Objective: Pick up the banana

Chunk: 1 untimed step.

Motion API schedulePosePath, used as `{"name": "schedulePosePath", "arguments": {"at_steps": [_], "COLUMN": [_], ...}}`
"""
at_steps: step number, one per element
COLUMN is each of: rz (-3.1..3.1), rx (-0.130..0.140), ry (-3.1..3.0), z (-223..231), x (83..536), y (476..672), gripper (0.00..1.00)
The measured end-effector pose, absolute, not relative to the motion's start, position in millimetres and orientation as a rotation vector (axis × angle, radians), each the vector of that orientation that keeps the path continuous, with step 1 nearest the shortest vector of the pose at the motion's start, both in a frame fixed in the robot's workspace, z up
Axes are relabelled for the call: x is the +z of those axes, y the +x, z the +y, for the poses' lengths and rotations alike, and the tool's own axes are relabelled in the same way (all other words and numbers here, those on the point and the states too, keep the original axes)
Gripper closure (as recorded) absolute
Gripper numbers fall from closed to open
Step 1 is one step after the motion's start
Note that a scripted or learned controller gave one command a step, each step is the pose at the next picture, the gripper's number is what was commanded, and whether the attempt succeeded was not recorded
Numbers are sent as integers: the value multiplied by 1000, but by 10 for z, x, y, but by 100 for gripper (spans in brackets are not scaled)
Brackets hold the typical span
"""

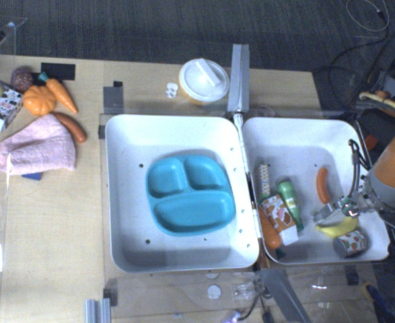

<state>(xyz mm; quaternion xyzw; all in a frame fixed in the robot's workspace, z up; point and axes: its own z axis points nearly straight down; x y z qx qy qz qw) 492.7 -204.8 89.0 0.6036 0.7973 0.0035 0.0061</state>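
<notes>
Camera view has the banana (337,227) lying in the right bin (298,134), near its lower right corner, with the gripper (346,207) directly over it and just to its upper side. The two are so close that they appear to touch, though whether the fingers straddle the fruit or merely rest above it cannot be told from this angle; how far the jaws stand apart cannot be told either, since the metal parts blur together there. The banana's long axis runs roughly left to right across the bin, tilted a little so its right end sits higher. It is small, yellow and curved, with a pale underside and a slightly darker tip toward the left. Just below and right of it sits a can (351,243), close enough to crowd a grasp from that side. A red sausage (323,183) lies up and left of the gripper, and a green bottle (290,204) stands farther left, well apart. By my judgement the coming move turns on closing across the banana's short width, from above, without catching the can.
</notes>
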Motion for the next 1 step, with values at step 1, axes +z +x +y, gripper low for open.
{"name": "schedulePosePath", "arguments": {"at_steps": [1], "rz": [2556], "rx": [9], "ry": [1803], "z": [-2059], "x": [889], "y": [4927], "gripper": [0]}}
